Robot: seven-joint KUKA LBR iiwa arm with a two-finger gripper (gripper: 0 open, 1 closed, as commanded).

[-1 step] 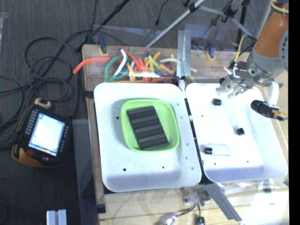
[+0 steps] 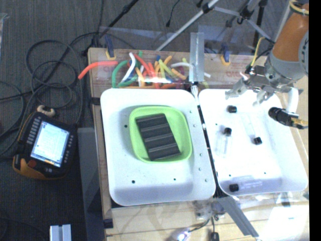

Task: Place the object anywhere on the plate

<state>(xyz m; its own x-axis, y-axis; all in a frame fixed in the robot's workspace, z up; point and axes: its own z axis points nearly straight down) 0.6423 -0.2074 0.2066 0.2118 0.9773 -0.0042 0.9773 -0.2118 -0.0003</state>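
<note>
A green plate (image 2: 185, 134) lies in the left bin (image 2: 150, 187), and a dark ribbed block (image 2: 157, 136) rests on its middle. My gripper (image 2: 246, 96) hangs over the far edge of the right bin (image 2: 281, 169), open, with nothing between its fingers. Just below it sits a small black cap (image 2: 231, 109). Two clear vials with black caps lie further forward, one (image 2: 223, 140) at centre left and one (image 2: 252, 131) to the right of it. The gripper is well apart from the plate.
A third clear vial (image 2: 244, 186) lies near the right bin's front edge. Coloured straws (image 2: 145, 70) are heaped behind the left bin. A metal post (image 2: 196, 59) stands between the bins at the back. A teach pendant (image 2: 46, 145) lies on the floor at left.
</note>
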